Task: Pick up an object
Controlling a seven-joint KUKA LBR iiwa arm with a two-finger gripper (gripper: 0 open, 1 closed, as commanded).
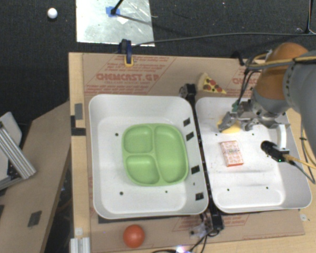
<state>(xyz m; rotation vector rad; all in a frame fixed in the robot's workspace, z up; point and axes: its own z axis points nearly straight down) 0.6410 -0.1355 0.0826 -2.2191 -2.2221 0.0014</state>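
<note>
The gripper (238, 119) sits low in the upper left part of the right bin (253, 190). Its metal tip is just above and to the right of a small yellow piece (229, 129), touching it or very nearly. At this slant the tip is a tangle of grey metal, so I cannot tell whether it is spread, clenched or grasping anything. The yellow piece seems to rest on the bin floor, not lifted. It looks like a soft-edged wedge with a matte surface, probably plastic or foam, and it is the likeliest target because it is the thing nearest the tip.

Below it, near the bin's middle and well apart from the gripper, lies a flat pink-and-white packet (231, 153). It is rectangular with printed faces, and would be harder to pinch because it lies flush on the floor. The bin is smooth white plastic with rounded corners and low walls, so loose things stay within reach.

The grey arm (305, 88) comes in from the frame's right, bent down steeply to reach the floor. The left bin (102, 141) holds a pale green plate (155, 153), glossy with three compartments. On the brown table (147, 73), above the seam between the bins, lies a toy pizza slice (211, 84). An orange ball (133, 235) sits at the bottom edge.
</note>
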